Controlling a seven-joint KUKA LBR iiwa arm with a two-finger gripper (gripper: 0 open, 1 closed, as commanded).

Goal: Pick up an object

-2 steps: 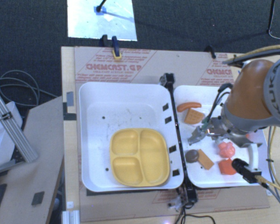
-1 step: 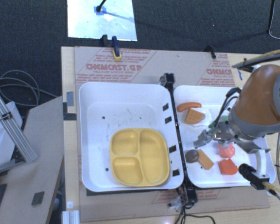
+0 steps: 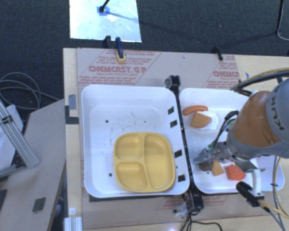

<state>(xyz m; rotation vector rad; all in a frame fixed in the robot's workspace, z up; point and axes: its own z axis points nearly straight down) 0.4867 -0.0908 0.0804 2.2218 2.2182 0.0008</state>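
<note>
Hovering low, claw opening cannot be told; crowded tan wedge and red piece just beside it possibly cause a glancing miss

Glossy white plastic bins; smooth matt yellow plastic tray; rough dark carpet floor.

Arm in from the right, wrist low, gripper pointing left.
Grey arm enters at the right edge; orange band sits above the wrist. Wrist angled down and leftward. Gripper at the low end of the arm, metal fingers directed toward the left.
</note>
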